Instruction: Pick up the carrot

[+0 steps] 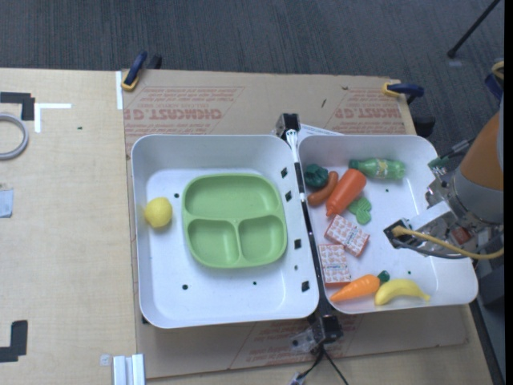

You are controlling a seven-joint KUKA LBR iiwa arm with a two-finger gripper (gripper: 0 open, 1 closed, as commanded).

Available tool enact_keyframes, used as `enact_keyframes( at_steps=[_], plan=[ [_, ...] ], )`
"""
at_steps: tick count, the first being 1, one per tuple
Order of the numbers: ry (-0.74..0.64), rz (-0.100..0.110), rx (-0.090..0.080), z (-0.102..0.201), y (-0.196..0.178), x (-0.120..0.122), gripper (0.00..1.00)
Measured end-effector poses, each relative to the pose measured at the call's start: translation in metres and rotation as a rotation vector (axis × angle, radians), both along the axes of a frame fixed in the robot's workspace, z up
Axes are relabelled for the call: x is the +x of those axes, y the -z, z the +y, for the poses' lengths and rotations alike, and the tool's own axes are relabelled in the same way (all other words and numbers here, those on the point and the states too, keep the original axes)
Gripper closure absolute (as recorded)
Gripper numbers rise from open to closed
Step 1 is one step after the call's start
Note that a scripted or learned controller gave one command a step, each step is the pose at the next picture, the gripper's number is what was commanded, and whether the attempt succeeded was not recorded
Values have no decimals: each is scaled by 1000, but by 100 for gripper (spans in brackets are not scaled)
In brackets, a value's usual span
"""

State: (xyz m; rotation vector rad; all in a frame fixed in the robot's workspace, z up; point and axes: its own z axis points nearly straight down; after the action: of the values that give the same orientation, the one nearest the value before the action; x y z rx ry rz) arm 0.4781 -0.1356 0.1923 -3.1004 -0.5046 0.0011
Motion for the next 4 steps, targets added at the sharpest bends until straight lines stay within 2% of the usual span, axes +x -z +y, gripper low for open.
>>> enact_keyframes(
  at_steps=[1,2,3,4],
  plan=[
    [-2,1,2,44,100,0,100],
    [37,1,1,-17,25,0,100],
    [-1,2,2,35,100,-1,100],
    [117,0,0,-5,1,0,100]
  ],
)
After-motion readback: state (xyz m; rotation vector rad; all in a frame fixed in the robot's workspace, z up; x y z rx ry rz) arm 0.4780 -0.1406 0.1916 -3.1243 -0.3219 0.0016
